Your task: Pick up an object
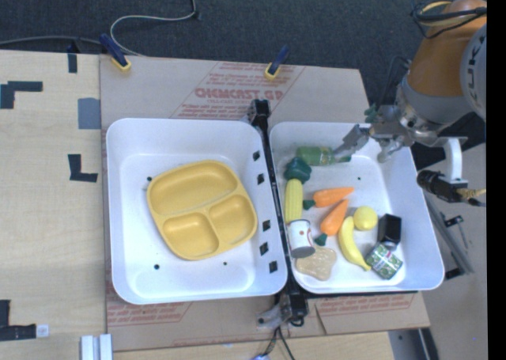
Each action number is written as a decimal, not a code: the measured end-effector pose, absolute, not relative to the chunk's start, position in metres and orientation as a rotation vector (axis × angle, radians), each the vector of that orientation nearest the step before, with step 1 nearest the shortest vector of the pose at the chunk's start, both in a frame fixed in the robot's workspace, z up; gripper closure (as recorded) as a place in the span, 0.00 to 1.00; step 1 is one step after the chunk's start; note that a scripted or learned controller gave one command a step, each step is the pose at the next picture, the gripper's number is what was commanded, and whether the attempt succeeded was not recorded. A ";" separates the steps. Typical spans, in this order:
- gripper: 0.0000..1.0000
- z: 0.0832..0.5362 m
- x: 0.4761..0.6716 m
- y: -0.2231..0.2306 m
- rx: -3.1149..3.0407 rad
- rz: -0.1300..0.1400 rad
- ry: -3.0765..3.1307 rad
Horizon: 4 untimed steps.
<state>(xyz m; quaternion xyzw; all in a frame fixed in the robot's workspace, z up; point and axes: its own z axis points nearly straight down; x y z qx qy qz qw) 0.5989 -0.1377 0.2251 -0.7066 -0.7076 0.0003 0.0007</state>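
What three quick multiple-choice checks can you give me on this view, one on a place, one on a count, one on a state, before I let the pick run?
1. Where does the yellow divided plate lie?
A. In the left bin
B. In the right bin
C. On the cardboard outside both bins

2. How many orange carrots are in the right bin?
A. One
B. Two
C. Four

3. How does the gripper stand to the objects?
A. It holds the banana lifted clear of the bin
B. It is over the left bin, touching the plate
C. It is at the far edge of the right bin, beside the green item, with nothing seen between its fingers

Answers: 1 A, the plate fills the left bin's floor. 2 B, two carrots lie side by side mid-bin. 3 C, the banana lies on the bin floor near the lemon.
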 end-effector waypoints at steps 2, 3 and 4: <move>0.00 0.086 0.584 -0.134 -2.224 -0.001 -2.223; 0.00 0.087 0.549 -0.118 -2.227 -0.004 -2.226; 1.00 0.096 0.549 -0.119 -2.228 -0.003 -2.225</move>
